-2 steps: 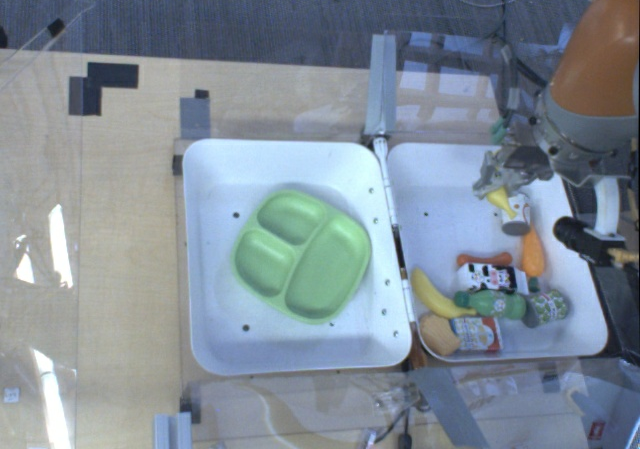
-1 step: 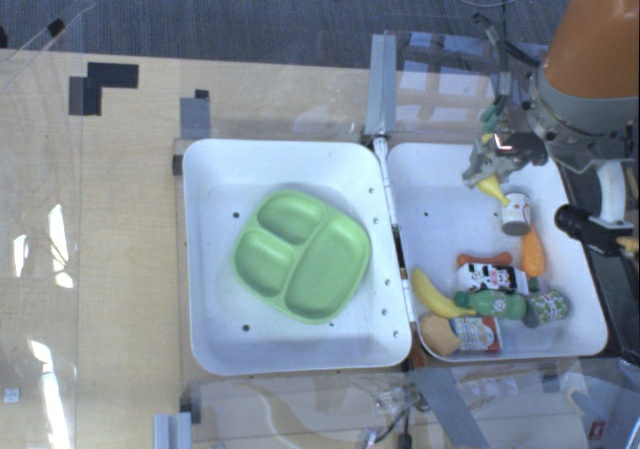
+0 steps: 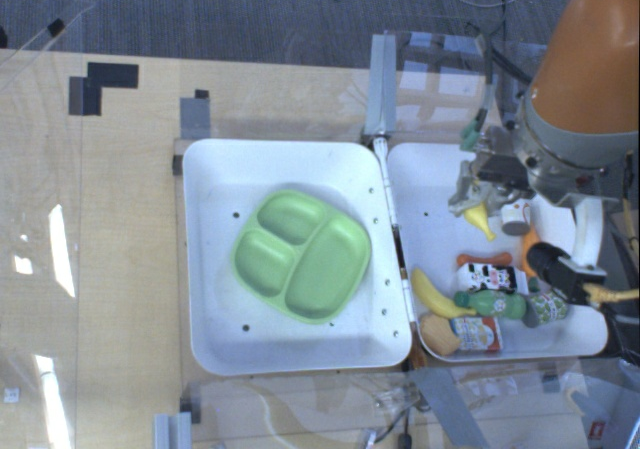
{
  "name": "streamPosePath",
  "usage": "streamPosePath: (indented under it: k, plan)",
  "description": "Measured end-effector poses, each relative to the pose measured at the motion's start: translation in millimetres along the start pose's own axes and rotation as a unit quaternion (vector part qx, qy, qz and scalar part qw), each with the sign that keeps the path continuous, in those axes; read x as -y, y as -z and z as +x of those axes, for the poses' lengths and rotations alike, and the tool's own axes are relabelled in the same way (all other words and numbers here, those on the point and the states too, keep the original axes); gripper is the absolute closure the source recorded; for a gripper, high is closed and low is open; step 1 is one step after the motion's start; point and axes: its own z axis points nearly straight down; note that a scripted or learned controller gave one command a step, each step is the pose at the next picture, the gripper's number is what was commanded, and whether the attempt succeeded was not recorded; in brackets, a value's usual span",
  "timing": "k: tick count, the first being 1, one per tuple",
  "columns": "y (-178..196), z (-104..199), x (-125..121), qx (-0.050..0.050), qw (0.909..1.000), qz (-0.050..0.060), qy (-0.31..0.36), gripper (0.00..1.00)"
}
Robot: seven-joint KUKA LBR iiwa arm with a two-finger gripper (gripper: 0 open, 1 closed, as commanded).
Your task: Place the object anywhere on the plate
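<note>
Metal end effector (image 3: 470, 199) hangs over the right bin's (image 3: 430, 237) upper part, partly hidden under the grey-and-orange arm (image 3: 590, 57); I cannot tell its opening. A small yellow object (image 3: 482, 220) lies touching or just below it. Left to right: green divided plate (image 3: 302, 255) in the left bin (image 3: 215, 337), banana (image 3: 440, 295), and crowded, hard-to-identify toys at the right bin's lower right.

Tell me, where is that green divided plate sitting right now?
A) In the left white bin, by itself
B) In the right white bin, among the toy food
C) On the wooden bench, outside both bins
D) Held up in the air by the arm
A: the green plate lies flat in the left bin, while the banana and other toy items sit in the right bin.
</note>
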Motion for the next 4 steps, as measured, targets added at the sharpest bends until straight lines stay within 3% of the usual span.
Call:
streamPosePath:
  k: [1,2,3,4]
  plan:
    - [-8.9,19.6,2.4,0.000,0.9958,0.000,0.091,1.00]
    - [-41.4,72.5,10.2,0.000,0.9989,0.002,-0.047,1.00]
    - [-73.0,73.8,10.0,0.000,0.9999,0.002,-0.012,1.00]
    - [-110.4,73.1,10.4,0.000,0.9998,0.003,-0.021,1.00]
